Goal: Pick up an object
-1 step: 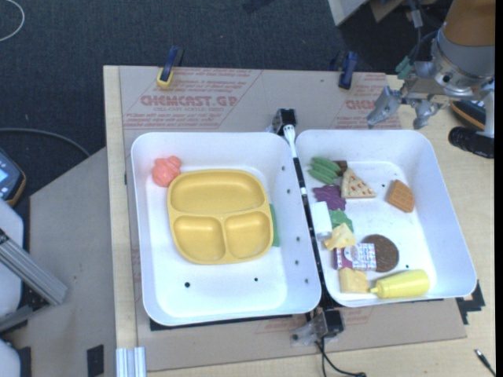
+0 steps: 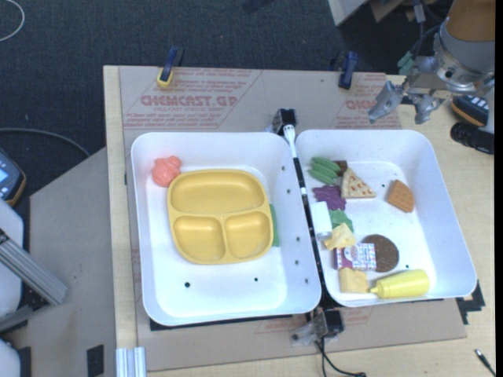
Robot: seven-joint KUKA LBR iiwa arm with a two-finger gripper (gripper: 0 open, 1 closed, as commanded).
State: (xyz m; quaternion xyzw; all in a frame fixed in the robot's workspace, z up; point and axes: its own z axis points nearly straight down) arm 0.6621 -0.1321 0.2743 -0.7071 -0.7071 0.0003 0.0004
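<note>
My gripper (image 2: pixel 404 106) hangs above the far rim of the right bin (image 2: pixel 440 171), open, with nothing between its fingers. Below it in that bin lie several toy foods: a green piece (image 2: pixel 323 170), a pizza slice (image 2: pixel 357 185), an orange-brown biscuit (image 2: pixel 400 195), a purple piece (image 2: pixel 332 195), a brown round cookie (image 2: pixel 383 251), a small pink packet (image 2: pixel 364 254), yellow pieces (image 2: pixel 341 237) and a yellow banana-like piece (image 2: pixel 401 283) at the near edge.
The left bin (image 2: pixel 149 273) holds a yellow divided plate (image 2: pixel 218 214), a pink toy (image 2: pixel 166 170) at its far left corner and a green sliver (image 2: pixel 273 225) by the plate's right side. Clamps (image 2: pixel 166 75) sit on the cardboard's far edge.
</note>
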